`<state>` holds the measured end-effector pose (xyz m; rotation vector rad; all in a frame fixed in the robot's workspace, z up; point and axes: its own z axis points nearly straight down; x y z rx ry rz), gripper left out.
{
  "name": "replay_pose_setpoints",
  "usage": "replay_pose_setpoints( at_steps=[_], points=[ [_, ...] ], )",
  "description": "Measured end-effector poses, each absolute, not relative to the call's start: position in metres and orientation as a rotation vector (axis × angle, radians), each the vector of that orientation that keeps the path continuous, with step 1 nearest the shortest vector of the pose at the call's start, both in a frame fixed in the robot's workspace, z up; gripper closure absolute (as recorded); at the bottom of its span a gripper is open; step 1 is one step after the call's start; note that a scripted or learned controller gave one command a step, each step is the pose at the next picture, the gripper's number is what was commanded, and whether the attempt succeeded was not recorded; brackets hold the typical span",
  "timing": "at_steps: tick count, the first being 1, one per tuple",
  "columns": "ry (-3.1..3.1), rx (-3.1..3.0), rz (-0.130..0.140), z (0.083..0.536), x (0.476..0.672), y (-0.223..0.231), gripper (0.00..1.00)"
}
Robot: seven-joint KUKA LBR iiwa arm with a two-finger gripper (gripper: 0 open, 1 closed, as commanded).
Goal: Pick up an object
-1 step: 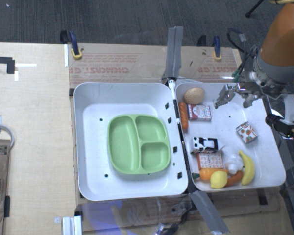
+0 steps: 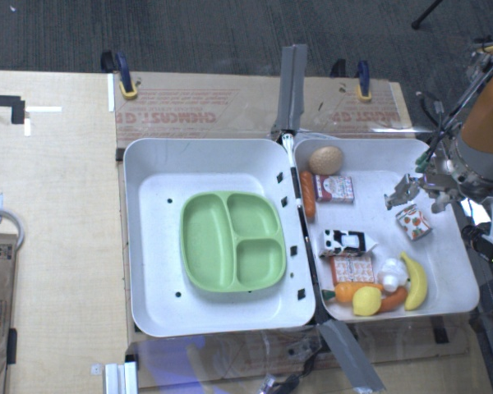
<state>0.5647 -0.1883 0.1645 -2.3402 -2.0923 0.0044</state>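
— Where's the pincer (image 2: 416,189)?
— Over the right bin (image 2: 444,158), near its far right side, fingers parted with nothing between them.
— And the things to pick?
— A small strawberry carton (image 2: 414,222) lies just below it. A banana (image 2: 415,281), lemon (image 2: 366,300) and egg (image 2: 326,159) lie elsewhere in that bin. The left bin (image 2: 148,245) holds a green divided plate (image 2: 232,241).

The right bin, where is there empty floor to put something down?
Bare floor lies between the small red carton, the gripper and the black-and-white carton. The front is crowded: banana, lemon, egg. The left bin's rim around the green plate is bare.
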Motion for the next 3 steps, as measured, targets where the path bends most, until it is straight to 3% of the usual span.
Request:
replay_pose_setpoints(
  at_steps=[1,2,3],
  points=[
    [-2.038,-2.376,-0.008,0.091,0.545,-0.208,0.00],
    [-2.031,-2.390,0.002,0.100,0.543,-0.214,1.00],
    [-1.952,-2.460,0.003,0.205,0.502,-0.149,1.00]
  ],
)
